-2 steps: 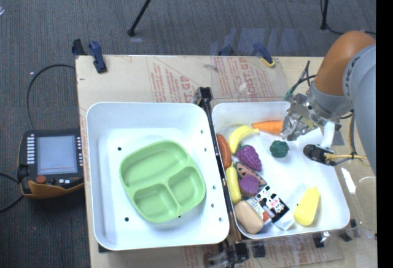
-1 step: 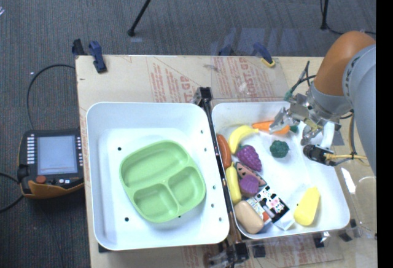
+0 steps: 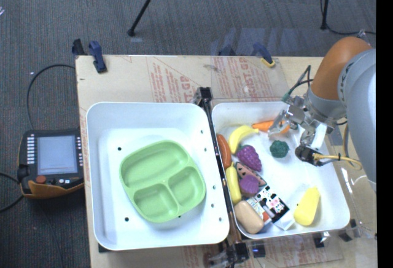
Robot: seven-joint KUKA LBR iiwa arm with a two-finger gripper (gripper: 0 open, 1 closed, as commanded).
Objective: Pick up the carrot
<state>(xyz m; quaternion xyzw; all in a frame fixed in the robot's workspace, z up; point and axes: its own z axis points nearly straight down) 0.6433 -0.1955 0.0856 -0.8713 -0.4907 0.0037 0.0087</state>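
So here's where I'm at: the carrot point(image 3: 265, 125) is lying in the right bin point(image 3: 341, 199), up near its far wall, roughly at 12 o'clock from the green broccoli-looking thing point(image 3: 279, 149) and just past the tip of the banana point(image 3: 241, 136). Its long axis runs close to 9-to-3, tipped a little so the 3 o'clock end sits higher in the view. The gripper point(image 3: 280, 125) is right at that 3 o'clock end, so the carrot pokes out toward 9 from the fingers.

Honestly I can't tell how the jaws stand. The fingertips blur into the orange and I can't make out whether they're spread around it, closed on it, or just next to it. Not calling it a grab.

The arm comes in from 3 o'clock, orange band point(image 3: 338, 67) up high, wrist angled down and toward 9 into the bin's far half.

My read: if the jaws aren't across the carrot's short side yet, they'd want to shift a touch toward 9, since the thick middle looks like the better bite. The left bin with the green tray point(image 3: 162, 182) isn't involved.
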